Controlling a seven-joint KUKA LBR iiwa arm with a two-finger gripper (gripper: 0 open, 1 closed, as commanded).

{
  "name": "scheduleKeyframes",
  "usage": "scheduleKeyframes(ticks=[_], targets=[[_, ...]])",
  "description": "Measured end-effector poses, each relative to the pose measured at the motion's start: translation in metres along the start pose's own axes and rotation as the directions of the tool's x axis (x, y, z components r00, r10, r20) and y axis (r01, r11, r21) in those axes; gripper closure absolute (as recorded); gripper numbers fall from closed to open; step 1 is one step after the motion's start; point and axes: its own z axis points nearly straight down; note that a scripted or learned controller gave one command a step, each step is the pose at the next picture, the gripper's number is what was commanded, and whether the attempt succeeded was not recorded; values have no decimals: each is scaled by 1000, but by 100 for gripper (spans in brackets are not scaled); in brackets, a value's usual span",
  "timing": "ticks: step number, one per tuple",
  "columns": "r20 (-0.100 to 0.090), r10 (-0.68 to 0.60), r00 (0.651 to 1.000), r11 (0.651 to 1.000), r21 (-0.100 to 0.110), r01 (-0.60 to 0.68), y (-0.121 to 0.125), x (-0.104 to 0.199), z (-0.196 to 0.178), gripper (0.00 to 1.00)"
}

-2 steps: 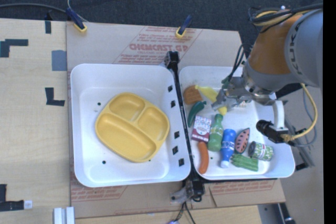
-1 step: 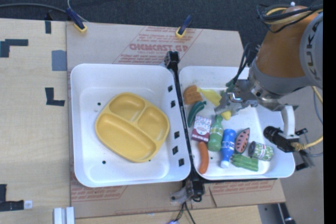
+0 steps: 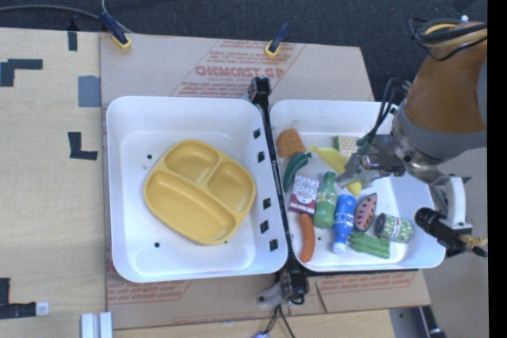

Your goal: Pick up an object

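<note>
The gripper (image 3: 351, 174) is low over the right bin (image 3: 317, 113), at the right of the frame, and its two fingers stand apart, with nothing between them. The fingertips are just above a yellow piece (image 3: 331, 158) and close to the green bottle (image 3: 325, 202). Beside this bottle lie the blue bottle (image 3: 343, 221), a watermelon slice (image 3: 364, 211) and a small dark can (image 3: 393, 228) (all near each other, in the lower part of this bin). An orange carrot (image 3: 306, 238) lies along the bin's left wall. In the left bin (image 3: 127, 249) rests a yellow divided plate (image 3: 200, 191), near the middle of the frame.
</note>
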Motion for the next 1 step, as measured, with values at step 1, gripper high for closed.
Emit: scheduleKeyframes(ticks=[1], targets=[[0, 0, 1000, 1000, -1, 0, 0, 4, -1, 100]])
